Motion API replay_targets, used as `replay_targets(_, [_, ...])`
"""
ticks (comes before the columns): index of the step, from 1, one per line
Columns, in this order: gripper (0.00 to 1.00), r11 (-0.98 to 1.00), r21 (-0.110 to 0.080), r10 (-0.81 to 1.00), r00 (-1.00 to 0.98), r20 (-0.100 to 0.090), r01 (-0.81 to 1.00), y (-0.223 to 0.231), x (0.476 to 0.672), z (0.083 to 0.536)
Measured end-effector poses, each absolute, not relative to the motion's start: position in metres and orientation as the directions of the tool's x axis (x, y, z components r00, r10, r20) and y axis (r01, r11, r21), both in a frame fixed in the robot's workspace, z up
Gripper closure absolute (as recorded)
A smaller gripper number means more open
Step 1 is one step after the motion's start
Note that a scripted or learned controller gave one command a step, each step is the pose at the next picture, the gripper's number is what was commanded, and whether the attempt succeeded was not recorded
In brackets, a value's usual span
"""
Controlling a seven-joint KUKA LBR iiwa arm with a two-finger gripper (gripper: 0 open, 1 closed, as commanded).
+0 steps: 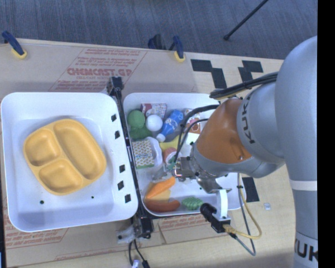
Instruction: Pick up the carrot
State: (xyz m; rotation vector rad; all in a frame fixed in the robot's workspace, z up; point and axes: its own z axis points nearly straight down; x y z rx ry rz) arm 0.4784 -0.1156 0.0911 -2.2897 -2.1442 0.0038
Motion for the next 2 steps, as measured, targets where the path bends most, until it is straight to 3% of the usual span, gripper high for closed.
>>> replay_targets(1, [1.0,-0.061,-0.007,0.998,0.061,0.002,0.998,-0.115,0.479,0.101])
replay_targets(2, [1.0,-0.253,-0.005,0.968,0.253,0.0,0.968,-0.065,0.476,0.191])
